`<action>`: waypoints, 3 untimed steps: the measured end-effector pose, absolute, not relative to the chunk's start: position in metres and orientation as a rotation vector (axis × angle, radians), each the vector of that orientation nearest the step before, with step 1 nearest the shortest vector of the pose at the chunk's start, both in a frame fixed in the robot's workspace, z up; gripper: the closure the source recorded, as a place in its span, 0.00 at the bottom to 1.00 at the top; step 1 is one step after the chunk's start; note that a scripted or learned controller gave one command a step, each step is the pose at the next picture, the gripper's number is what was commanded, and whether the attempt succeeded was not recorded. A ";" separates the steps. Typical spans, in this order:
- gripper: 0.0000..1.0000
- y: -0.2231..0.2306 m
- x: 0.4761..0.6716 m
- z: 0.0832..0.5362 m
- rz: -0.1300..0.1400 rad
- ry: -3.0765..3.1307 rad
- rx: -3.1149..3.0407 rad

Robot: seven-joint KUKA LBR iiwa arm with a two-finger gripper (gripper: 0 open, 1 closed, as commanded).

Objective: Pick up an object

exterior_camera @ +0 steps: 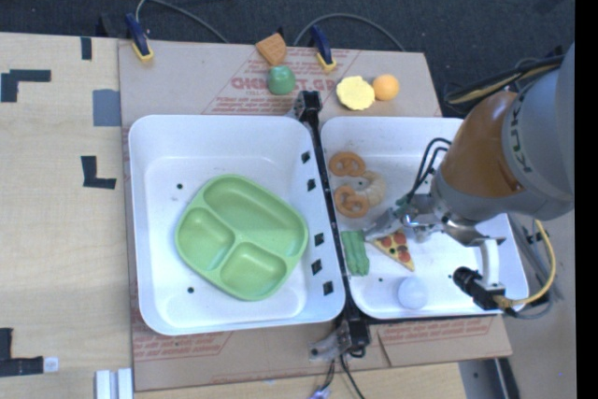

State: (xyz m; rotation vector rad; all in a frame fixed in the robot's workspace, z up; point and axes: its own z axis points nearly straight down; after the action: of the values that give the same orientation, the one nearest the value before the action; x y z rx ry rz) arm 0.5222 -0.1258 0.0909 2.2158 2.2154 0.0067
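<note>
Camera view, fixed above the bench: we see the arm (pixel 509 149) reaching in from the right, its orange band over the right bin (pixel 439 131). The claw (pixel 400 221) hangs low inside that bin. We cannot tell whether it is released or clenched; its tips are too small and dark against the tray floor, and nothing is plainly held.

Just below the claw, touching or nearly so, lies a pizza slice (pixel 394 247). To the claw's left sit two pretzels, one (pixel 347 164) higher up and one (pixel 353 199) closer, with a pale clear piece under the near one. Below and left of the claw, against the bin's wall, lies a green strip (pixel 354 251). Further below the claw rests a white ball (pixel 412 292).

Well to the claw's left, in the left bin (pixel 149 145), we note a green divided plate (pixel 241 236), lying tilted.

Beyond the bins, above the claw on the cardboard: a yellow piece (pixel 355 92), an orange ball (pixel 385 87), a green ball (pixel 280 80) and a tan block (pixel 272 48).
</note>
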 end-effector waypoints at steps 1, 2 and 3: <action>0.00 -0.102 0.508 0.087 0.004 2.215 2.215; 0.00 -0.098 0.552 0.088 -0.001 2.216 2.219; 0.00 -0.099 0.590 0.086 0.000 2.219 2.219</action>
State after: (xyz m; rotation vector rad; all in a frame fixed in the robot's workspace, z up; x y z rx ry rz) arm 0.5903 -0.0990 0.0861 2.2189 2.2195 -0.0005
